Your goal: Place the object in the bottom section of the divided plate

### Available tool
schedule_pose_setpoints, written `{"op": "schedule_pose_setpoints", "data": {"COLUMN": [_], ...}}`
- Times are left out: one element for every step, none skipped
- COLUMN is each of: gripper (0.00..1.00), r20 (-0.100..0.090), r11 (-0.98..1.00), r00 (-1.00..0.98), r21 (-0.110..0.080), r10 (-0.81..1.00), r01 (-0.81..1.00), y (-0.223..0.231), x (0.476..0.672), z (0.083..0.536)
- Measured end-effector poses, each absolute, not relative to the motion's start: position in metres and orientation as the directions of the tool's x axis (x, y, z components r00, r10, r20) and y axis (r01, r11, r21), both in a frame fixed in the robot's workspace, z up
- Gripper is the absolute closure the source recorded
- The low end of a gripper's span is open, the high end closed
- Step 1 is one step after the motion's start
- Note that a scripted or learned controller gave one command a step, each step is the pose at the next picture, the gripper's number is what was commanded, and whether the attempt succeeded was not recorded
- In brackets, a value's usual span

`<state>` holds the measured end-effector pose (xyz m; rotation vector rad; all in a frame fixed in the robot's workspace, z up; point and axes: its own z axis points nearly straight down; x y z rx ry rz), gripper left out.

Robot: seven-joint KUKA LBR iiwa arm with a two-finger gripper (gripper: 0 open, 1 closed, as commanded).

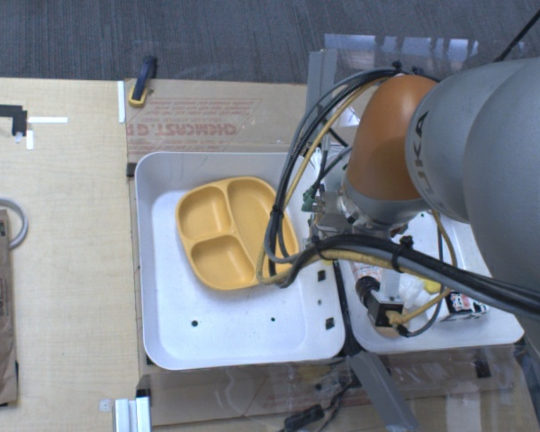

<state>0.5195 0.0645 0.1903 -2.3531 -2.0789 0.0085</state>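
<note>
The plate point(227, 232) lies bare in the left bin point(234, 340); nothing is placed yet. The arm point(414, 151) hangs over the right bin point(486, 327), its tool's state unreadable.

Yellow plastic divided plate point(229, 232) with three compartments, lying flat and tilted in the left white bin point(162, 331), toward its two o'clock corner, right edge hidden by cables

**Colours on the bench**

Yellow divided plate point(227, 232) in a white bin point(162, 331). At 3 o'clock, grey arm point(486, 142) with orange band point(391, 138), black cables point(292, 165). At 12 o'clock, brown cardboard point(207, 120) with red lettering.
</note>
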Motion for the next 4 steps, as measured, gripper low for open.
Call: {"op": "schedule_pose_setpoints", "data": {"gripper": [1.0, 1.0, 1.0, 1.0], "r20": [-0.005, -0.006, -0.005, -0.006], "r11": [-0.292, -0.401, -0.412, -0.253], "r00": [0.292, 0.401, 0.412, 0.253], "r21": [-0.002, -0.004, -0.002, -0.005], "r10": [0.956, 0.916, 0.911, 0.968], "r01": [0.956, 0.916, 0.911, 0.968], "y": [0.049, 0.119, 0.109, 0.212], "x": [0.541, 0.549, 0.552, 0.507], "z": [0.322, 0.239, 0.294, 0.222]}}
